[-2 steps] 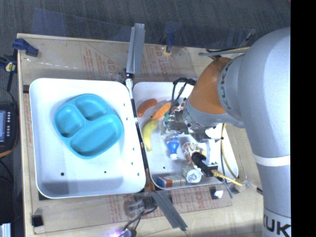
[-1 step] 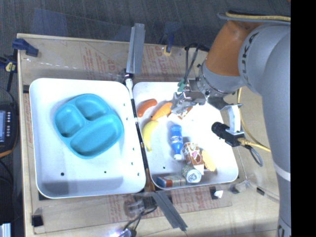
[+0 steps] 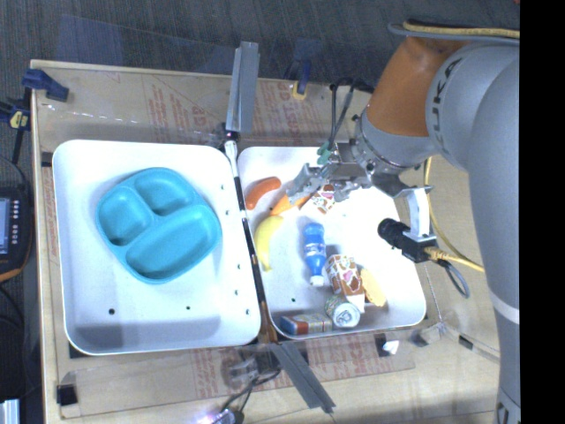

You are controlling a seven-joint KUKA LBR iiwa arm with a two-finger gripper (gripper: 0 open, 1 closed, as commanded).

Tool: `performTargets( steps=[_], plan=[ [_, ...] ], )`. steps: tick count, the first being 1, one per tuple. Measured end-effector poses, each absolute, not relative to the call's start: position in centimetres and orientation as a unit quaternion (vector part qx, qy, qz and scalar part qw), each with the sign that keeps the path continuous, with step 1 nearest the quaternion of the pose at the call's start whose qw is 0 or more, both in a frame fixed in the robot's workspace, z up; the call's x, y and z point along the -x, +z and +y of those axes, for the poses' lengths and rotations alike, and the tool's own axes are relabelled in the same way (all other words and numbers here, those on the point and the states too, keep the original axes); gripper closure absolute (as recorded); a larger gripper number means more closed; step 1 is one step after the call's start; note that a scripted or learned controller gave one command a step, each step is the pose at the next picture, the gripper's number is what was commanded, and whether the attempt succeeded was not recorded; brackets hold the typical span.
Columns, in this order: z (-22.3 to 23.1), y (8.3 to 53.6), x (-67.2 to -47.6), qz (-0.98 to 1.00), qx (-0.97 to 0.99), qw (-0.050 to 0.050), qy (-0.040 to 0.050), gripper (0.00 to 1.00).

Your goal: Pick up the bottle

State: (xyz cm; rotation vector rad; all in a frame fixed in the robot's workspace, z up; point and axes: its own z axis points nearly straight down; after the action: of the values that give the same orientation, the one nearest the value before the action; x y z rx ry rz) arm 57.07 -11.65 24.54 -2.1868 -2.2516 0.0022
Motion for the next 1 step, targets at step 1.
performTargets(
  steps=[1],
  plan=[
    [-12.09,11.38,-54.48,-0.779,0.627,0.003,0.0014,0.0]
  ],
)
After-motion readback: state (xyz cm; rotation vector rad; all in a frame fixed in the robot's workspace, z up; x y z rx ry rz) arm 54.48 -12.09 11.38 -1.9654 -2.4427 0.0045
